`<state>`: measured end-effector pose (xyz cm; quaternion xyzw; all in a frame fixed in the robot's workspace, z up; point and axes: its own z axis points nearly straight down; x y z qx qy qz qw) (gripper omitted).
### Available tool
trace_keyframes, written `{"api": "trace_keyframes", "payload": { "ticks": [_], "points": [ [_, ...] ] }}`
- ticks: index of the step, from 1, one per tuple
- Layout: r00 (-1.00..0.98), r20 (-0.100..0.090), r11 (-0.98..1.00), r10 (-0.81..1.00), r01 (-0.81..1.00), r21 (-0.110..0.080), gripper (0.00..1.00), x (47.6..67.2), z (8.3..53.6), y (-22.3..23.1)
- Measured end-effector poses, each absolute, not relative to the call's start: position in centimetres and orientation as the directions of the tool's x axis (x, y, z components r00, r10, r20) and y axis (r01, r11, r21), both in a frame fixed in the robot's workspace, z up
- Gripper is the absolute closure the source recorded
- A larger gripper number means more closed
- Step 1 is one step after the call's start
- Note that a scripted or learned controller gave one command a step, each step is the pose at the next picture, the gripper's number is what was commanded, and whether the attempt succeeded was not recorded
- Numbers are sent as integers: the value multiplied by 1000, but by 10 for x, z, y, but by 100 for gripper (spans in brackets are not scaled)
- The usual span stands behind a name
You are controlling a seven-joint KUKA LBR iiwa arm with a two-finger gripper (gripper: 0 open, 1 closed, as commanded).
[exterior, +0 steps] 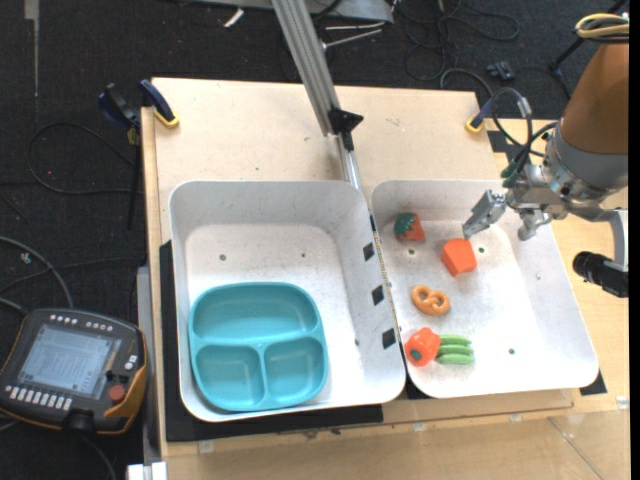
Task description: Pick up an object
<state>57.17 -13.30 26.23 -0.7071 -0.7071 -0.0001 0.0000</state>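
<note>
- Bench (250, 138): carries two shallow white bins side by side.
- Left bin (200, 218): holds a teal three-compartment tray (258, 345) toward its near side.
- Right bin (545, 298): holds four small items, well apart from one another.
- Arm (600, 108): enters from the right, wrist angled down over the right bin's far right.
- Tool (508, 218): fingers spread apart, nothing between them, just right of and above the cube.
- Green bean pod (455, 350): long axis left-right, touching the orange pepper (422, 346).
- Orange cube (459, 257): mid-bin.
- Pretzel (430, 299): below the cube.
- Strawberry (407, 227): far left.
</note>
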Motion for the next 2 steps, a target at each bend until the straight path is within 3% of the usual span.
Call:
{"api": "trace_keyframes", "payload": {
  "ticks": [1,2],
  "points": [
    [-3,2,3,1000,1000,-7,0,582,172,-115],
    [-11,3,11,1000,1000,6,0,640,199,-27]
  ]
}}
